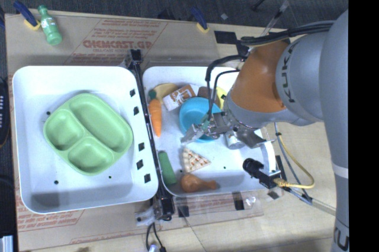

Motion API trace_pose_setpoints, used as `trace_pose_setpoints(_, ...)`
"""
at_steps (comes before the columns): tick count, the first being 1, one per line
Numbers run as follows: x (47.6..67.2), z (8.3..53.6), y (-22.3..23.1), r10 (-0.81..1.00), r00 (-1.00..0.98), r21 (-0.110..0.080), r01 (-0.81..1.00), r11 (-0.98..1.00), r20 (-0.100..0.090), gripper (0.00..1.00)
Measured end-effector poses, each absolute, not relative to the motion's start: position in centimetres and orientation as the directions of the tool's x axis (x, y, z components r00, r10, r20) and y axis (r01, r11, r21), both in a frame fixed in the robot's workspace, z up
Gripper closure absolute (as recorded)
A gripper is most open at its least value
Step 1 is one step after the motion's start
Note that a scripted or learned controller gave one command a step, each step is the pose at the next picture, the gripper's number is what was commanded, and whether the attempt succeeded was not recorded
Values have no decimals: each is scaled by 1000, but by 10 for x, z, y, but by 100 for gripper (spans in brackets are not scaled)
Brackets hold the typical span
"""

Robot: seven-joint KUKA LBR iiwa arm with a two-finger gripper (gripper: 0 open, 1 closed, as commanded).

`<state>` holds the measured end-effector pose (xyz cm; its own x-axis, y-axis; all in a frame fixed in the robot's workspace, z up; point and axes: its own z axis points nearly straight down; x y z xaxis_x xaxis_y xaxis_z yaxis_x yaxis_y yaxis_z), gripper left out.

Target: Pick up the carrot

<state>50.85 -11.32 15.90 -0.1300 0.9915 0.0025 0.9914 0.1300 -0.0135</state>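
The carrot (156, 117) lies along the left wall of the right bin (260, 181), just beside the divider between the two bins, its thicker end toward the far edge and its tip pointing to the near edge; a strip of bare bin floor separates it from the blue cup (195, 116) at the bin's middle. The gripper (204, 131) hangs over the near rim of that cup, apart from the carrot, and whether it is released or clenched cannot be told from this angle; nothing shows gripped in it. Along the far wall sit a yellow banana-like piece (163, 91) and a small brown-and-white box (179, 97). Toward the near edge lie a pizza slice (194, 160), a green cucumber (167, 168) against the left wall, and a brown drumstick (195, 183) by the near wall. The grey arm (296, 85) with its orange band covers the bin's right side. The left bin (29, 186) holds a green divided plate (87, 133) at its centre, with bare floor around it. On the cardboard-covered bench (112, 38), a green bottle (50, 26) stands at the far left corner.
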Motion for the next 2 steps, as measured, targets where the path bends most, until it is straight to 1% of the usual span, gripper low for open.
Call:
trace_pose_setpoints(1,590,91,-98,999,-45,-8,999,45,-4,0)
trace_pose_setpoints(2,636,92,-95,930,369,-10,930,-369,-3,0)
